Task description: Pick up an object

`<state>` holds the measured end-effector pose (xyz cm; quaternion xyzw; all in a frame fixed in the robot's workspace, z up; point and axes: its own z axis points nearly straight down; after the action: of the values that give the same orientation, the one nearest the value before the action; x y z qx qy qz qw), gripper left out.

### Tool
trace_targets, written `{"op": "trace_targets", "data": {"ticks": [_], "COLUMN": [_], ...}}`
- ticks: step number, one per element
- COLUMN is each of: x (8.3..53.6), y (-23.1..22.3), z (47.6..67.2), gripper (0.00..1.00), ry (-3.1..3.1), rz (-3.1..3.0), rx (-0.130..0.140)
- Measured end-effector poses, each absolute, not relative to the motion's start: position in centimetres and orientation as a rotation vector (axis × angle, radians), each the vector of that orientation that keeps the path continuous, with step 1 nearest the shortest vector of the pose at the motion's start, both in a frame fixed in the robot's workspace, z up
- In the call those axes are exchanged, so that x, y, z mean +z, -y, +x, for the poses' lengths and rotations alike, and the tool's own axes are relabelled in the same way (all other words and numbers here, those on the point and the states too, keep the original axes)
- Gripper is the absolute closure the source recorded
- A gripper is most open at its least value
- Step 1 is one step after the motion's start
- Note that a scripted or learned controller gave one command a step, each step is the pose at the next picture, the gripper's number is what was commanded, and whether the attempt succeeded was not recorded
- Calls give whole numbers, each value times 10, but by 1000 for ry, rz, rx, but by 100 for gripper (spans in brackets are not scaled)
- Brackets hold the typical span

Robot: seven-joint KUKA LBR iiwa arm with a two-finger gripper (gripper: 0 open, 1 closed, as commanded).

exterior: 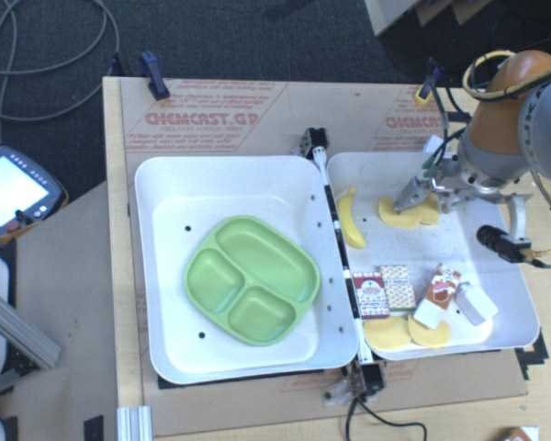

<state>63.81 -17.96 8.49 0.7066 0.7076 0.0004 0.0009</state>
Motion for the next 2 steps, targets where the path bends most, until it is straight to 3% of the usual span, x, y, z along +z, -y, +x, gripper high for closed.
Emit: {"op": "trace_targets", "data": {"ticks": [1, 2], "x": [85, 146], "y": [182, 210], "z": [627, 638], "gripper": [0, 0], "ry": [-2223, -2219], "rz": [2222, 2219], "rx": [-1, 1]}}
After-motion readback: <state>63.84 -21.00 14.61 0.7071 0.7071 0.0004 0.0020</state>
